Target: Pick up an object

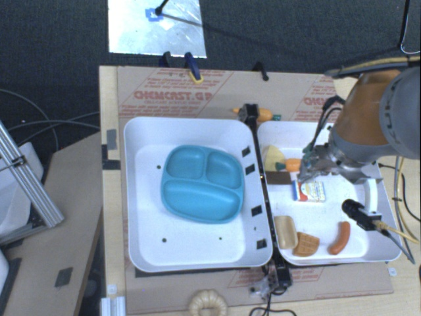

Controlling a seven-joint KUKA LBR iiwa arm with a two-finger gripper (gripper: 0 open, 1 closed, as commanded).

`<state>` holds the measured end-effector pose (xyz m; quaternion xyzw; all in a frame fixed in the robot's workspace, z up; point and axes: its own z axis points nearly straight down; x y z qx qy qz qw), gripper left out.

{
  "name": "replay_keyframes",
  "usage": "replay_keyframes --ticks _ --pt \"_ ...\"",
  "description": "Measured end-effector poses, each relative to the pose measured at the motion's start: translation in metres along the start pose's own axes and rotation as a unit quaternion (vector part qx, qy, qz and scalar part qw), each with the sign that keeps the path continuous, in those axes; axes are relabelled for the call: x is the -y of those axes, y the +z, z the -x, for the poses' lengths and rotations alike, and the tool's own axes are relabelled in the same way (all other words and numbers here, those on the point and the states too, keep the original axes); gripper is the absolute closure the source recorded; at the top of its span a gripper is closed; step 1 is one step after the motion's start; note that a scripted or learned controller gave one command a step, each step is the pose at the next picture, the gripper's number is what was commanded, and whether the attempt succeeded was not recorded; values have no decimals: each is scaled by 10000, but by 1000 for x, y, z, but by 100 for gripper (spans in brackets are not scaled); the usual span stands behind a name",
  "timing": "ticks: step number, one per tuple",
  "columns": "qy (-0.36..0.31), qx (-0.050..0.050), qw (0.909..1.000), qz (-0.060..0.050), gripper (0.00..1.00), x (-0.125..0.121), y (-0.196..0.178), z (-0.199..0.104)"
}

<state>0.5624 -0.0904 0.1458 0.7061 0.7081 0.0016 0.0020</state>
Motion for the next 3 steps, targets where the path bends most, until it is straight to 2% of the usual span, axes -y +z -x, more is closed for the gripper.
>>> replay_keyframes --ticks 2,3 --pt "-8 -1 10000 -4 100 -5 -80 -7" --pt "-35 -10 10000 -11 100 -9 -88 -57"
